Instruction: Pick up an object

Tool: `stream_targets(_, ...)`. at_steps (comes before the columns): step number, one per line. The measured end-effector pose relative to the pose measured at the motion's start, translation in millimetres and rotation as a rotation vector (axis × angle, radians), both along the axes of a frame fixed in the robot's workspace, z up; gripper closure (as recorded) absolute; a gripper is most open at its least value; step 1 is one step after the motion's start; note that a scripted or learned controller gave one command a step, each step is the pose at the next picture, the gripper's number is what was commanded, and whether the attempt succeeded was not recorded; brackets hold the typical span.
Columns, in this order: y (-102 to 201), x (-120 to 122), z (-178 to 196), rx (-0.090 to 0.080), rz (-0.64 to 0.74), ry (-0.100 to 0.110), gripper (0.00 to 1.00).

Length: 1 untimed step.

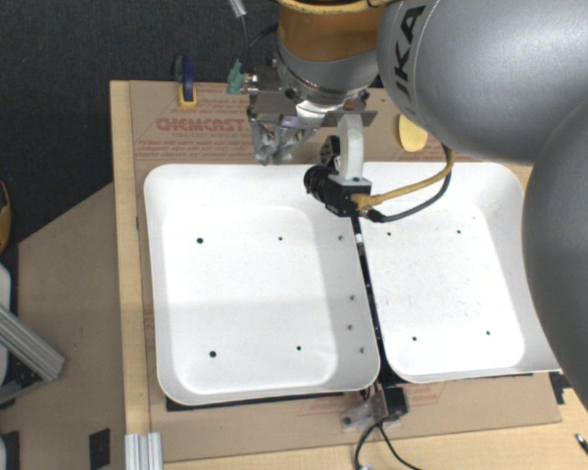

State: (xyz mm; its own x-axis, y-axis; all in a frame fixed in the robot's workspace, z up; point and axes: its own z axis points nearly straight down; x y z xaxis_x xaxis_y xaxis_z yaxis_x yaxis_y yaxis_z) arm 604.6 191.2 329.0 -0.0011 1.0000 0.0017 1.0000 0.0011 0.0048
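My gripper (274,143) hangs over the far edge of the left bin (176,262), near the back wall where the two bins meet. The grey arm with its orange band comes in from the top right and covers the back corner of the right bin (490,292). A black cable fitting (335,192) on the wrist sits just above the divide between the bins. Whether anything is held in the gripper cannot be made out. The white floors of both bins show a few small dark dots.
A yellow object (412,133) lies on the brown board behind the right bin, partly hidden by the arm. A blue clamp (186,78) and a green clamp (235,76) stand at the board's far edge. A black connector (387,401) sits at the front between the bins.
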Motion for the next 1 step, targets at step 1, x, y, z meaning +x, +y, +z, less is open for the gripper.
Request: stream_targets(1,33.0,35.5,-53.6,-0.001,0.001,0.004,1.00)
